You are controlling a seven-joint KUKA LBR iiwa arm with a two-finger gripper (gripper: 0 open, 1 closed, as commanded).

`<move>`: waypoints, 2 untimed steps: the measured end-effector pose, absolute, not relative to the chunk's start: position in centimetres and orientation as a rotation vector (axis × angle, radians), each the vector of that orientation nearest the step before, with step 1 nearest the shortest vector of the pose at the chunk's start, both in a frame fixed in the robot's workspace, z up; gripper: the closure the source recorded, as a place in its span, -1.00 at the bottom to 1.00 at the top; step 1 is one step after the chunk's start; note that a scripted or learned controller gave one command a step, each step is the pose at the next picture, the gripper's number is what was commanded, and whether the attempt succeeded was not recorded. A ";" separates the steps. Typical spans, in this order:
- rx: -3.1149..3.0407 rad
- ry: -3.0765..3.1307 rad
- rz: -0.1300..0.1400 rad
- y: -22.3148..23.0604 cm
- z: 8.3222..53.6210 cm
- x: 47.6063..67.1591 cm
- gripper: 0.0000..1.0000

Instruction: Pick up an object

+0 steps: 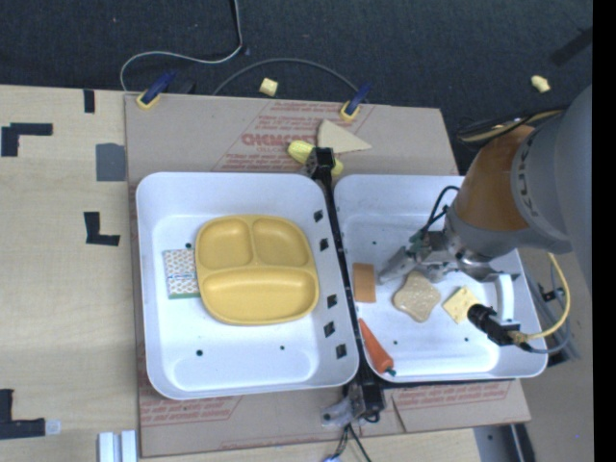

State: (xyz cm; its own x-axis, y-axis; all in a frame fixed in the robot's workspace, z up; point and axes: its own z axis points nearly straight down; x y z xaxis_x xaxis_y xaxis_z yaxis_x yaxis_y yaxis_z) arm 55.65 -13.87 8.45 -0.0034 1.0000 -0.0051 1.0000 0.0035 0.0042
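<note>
My gripper point(404, 263) hangs low in the right bin point(481, 195), reaching in from the right under the orange-banded wrist point(496, 186). Its tip lies between a brown rectangular block point(364, 282) on its left and a tan bread-shaped piece point(417, 299) just below it. A yellow cheese wedge point(456, 304) lies right of the bread piece. An orange carrot point(376, 346) rests near the bin's front left corner. Nothing shows as lifted off the bin floor.
The left bin point(159, 210) holds a yellow divided plate point(256, 269) and a small patterned card point(179, 273) at its left side. A black divider point(330, 248) separates the bins. Cables point(539, 330) trail at the right bin's right side.
</note>
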 end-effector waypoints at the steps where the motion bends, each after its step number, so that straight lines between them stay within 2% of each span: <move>1: 2.213 2.215 0.007 -13.7 8.8 52.5 -1.00; 2: 2.212 2.215 0.007 -13.7 9.8 52.6 1.00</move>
State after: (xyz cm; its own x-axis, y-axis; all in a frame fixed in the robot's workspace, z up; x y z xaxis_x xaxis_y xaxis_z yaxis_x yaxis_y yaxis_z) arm 52.58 -13.73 9.78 -0.0012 1.0000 -0.0048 0.9999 0.0012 0.0108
